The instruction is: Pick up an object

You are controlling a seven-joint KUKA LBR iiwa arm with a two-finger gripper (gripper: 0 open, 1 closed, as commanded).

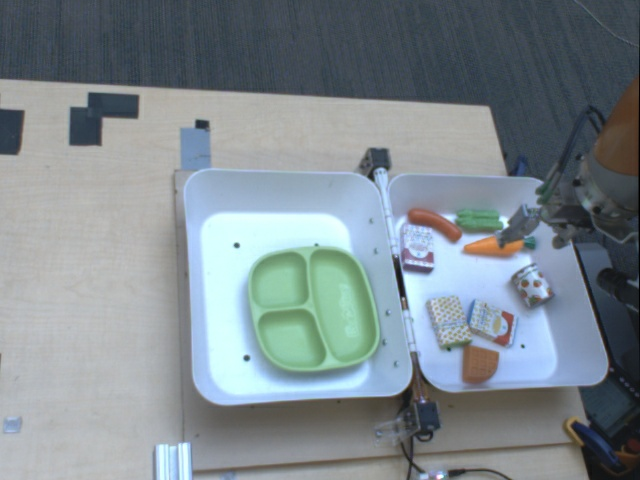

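Pincer (520,230) hung over the right bin's (585,368) far right corner, directly above the carrot's (492,248) right end; its finger state could not be told. Carrot lay lengthwise left-to-right, just below the green beans (478,219).

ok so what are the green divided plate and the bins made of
Green divided plate: looks like moulded plastic, matte to satin, judging by its even pale colour and rounded compartment ridges. Left bin and right bin: probably thin formed plastic, smooth white with soft sheen and rounded corners; painted metal can't be ruled out.
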